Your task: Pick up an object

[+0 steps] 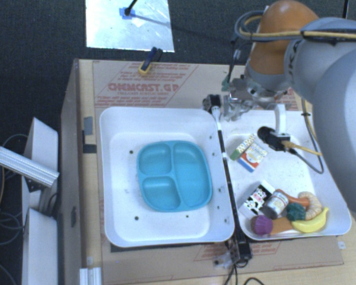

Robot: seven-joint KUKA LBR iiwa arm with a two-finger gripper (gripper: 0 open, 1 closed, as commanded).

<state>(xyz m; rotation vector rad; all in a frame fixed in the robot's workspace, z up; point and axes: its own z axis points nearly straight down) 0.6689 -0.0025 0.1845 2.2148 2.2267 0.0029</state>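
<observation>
Along the near edge of the right bin (335, 218) a cluster of small things crowds the near right corner: a purple ball (261, 225) nearest the divider, a black-and-white patterned block (256, 198) just behind it, a small metal can (275, 203) lying touching that block, a dark green lump (295, 212), a banana (313, 221) curved along the rim, and a pale ridged piece (309, 199) just behind the banana (these sit so tightly that little floor shows between them). Beyond the cluster the bin's middle is bare white floor, with open room toward the right wall. Farther back, close to the divider between the bins, lies a small flat packet (249, 152) with red, blue and yellow print, tilted and apart from everything else. In the left bin (115, 177) a blue divided plate (174, 175) rests near the centre, with a bare margin of floor on all sides, widest along the left and far edges. At the far left corner of the right bin, just over the rim where the divider meets the far wall, the gripper (231, 108) hangs below the grey arm with its orange band (282, 31); whether its jaws are apart or together cannot be told, and nothing is visibly between them. Behind the bins, a yellow-and-black clip (149, 61) lies at the far edge of the cardboard sheet (148, 85).
</observation>
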